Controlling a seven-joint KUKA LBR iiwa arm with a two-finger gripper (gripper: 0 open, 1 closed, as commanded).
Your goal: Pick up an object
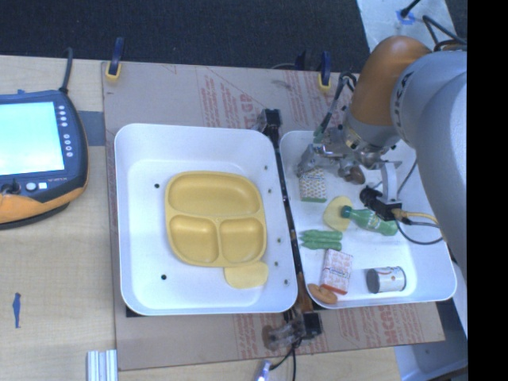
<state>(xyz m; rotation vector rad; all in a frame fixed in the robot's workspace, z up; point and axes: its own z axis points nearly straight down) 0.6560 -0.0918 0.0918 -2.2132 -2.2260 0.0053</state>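
Note:
The right bin (429, 288) holds several small objects: a white mesh-patterned piece (313, 186), a yellow piece (336, 213), a green bottle (375, 221), a green pod-like item (321, 239), a small red and white carton (336, 268), an orange item (322, 295) and a silver can (386, 279). My gripper (321, 162) hangs low at the far left corner of this bin, just beyond the mesh-patterned piece. Nothing is visibly in its grasp.
The left bin (135, 213) carries a yellow divided tray (214, 217) with a flat yellow piece (247, 275) at its near edge. A handheld screen pendant (36, 153) lies on the bench to the left. Clamps (115, 60) hold the board at the back.

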